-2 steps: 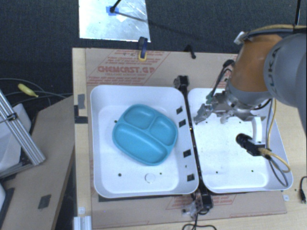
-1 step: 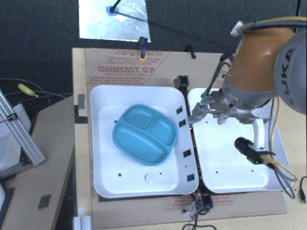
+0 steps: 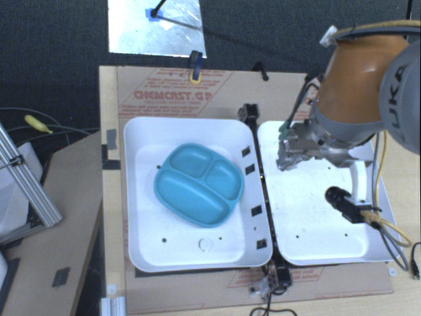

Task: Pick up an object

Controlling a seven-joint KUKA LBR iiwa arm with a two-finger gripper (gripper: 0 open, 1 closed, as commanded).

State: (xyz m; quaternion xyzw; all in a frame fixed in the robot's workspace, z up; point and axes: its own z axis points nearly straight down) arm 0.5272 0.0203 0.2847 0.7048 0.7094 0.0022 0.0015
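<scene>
A blue divided plate (image 3: 198, 184) lies flat in the middle of the left bin (image 3: 141, 242), turned a little askew. My gripper (image 3: 287, 158) hangs over the upper left part of the right bin (image 3: 316, 249), close to the divider between the bins. It is well to the right of the plate and apart from it. The grey and orange wrist above hides much of the gripper.
The two white bins sit side by side on a cardboard sheet (image 3: 171, 91) on the bench. A black clamp (image 3: 248, 112) stands at the top of the divider. A shiny metal sheet (image 3: 158, 18) lies beyond the bench. An aluminium frame (image 3: 26, 183) stands at the left.
</scene>
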